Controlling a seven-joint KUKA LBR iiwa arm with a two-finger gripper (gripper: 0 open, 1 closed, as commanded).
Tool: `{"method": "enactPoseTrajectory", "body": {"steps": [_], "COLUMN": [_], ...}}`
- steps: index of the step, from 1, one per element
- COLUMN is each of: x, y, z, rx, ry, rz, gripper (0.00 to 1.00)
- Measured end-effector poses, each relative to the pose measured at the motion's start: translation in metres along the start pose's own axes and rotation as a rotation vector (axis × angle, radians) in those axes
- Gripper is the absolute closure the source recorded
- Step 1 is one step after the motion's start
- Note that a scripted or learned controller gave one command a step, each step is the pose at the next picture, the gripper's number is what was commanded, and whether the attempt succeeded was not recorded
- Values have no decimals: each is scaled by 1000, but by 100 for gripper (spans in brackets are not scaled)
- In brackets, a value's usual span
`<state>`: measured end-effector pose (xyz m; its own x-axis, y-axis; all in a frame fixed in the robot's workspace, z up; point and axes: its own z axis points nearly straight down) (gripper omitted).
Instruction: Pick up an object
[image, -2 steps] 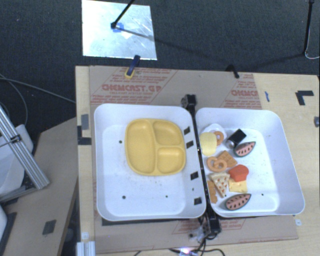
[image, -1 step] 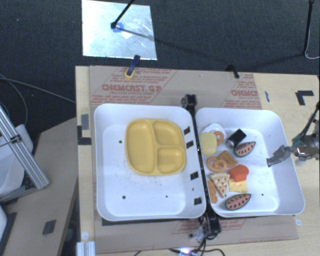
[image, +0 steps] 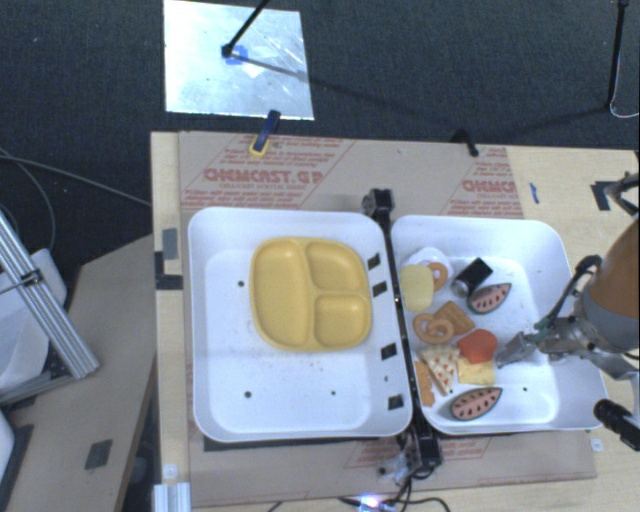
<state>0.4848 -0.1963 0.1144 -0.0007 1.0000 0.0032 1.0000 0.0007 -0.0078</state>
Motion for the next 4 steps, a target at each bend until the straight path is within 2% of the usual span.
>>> {"method": "enactPoseTrajectory", "body": {"steps": [1,2,4], "x": [-1,59,176], "y": [3,29,6], "z": [-18,-21,-71], "rx": [-11,-11,-12], "ry": [-4,-1,-1], "rz": [-1,-9,-11], "gripper": [100,100,100]}}
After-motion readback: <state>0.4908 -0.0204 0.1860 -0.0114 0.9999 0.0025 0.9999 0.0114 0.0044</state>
